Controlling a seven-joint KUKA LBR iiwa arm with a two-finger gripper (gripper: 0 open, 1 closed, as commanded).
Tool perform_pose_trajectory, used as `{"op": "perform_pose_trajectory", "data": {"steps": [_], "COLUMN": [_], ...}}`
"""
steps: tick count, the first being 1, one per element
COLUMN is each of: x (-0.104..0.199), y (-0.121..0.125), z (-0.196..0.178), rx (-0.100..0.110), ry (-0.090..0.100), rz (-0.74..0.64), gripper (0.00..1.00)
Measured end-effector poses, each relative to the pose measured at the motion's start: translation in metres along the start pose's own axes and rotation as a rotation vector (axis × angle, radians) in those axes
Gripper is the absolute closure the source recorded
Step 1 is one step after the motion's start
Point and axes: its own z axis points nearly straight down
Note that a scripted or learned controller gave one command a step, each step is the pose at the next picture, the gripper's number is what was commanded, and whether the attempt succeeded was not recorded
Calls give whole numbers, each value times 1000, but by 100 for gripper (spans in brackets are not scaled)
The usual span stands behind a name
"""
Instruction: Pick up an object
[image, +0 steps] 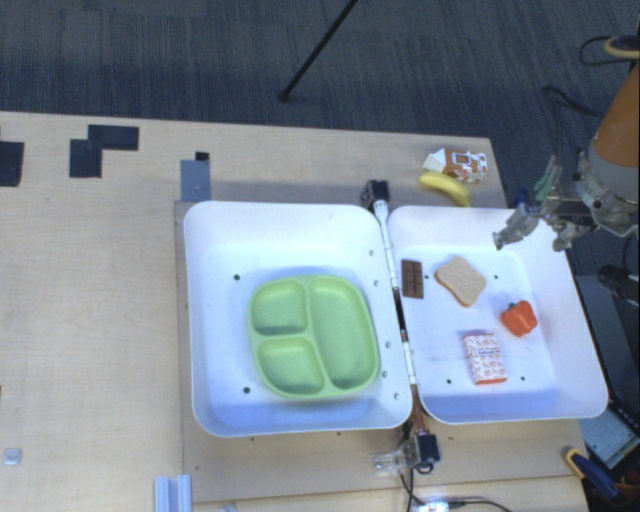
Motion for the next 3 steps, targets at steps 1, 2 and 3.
{"op": "perform_pose_trajectory", "data": {"steps": [1, 2, 3], "x": [-12, -10, -50], "y": [-10, -8, 71], "z": [160, 148, 99], "rx": [-7, -12, -6], "ry": [-3, 0, -3], "rz": [3, 1, -1], "gripper": [0, 100, 100]}}
